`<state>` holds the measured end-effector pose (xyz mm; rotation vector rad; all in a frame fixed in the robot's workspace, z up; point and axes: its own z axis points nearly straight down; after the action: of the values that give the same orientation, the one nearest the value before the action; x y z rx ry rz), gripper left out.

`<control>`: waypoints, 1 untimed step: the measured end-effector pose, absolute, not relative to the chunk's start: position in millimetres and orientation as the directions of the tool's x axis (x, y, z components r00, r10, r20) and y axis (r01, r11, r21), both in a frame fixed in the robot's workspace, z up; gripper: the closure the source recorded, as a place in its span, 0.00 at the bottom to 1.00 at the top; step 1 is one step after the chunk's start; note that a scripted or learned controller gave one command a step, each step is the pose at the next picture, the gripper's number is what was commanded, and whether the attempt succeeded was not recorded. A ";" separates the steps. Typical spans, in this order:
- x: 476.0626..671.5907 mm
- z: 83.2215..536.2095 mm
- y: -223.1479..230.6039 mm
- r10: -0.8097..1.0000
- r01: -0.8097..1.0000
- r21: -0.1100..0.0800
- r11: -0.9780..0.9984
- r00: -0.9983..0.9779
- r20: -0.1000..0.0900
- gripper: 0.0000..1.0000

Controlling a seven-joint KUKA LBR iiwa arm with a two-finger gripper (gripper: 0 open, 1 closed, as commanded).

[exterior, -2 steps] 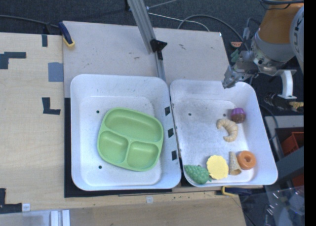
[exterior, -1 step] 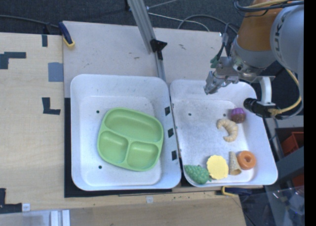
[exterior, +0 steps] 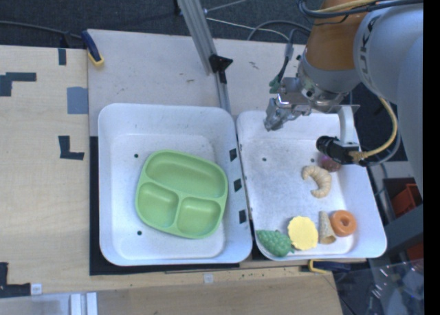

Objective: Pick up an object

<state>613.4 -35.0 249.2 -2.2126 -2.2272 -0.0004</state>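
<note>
My gripper [exterior: 272, 122] hangs over the far left corner of the right bin [exterior: 275, 183], with nothing seen in it. Toy food lies along that bin's right and near sides. A beige croissant [exterior: 317, 180] sits mid-right, with a small purple piece [exterior: 331, 164] just behind it. At the near edge are an orange doughnut [exterior: 342, 223], a tan stick [exterior: 324, 228], a yellow round piece [exterior: 302, 232] and a green broccoli [exterior: 275, 242]. The gripper is well apart from all of them.
The left bin [exterior: 117, 169] holds a green divided plate [exterior: 182, 193]. A slanted metal rail [exterior: 199, 28] runs down to the bins' shared far corner, close to the gripper. A black cable connector [exterior: 333, 147] hangs off the arm over the right bin.
</note>
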 end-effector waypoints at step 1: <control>616.6 247.0 25.6 1.000 1.000 -0.002 0.008 -0.008 0.001 1.00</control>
<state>616.6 25.6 247.0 -2.2113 -2.2285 0.0001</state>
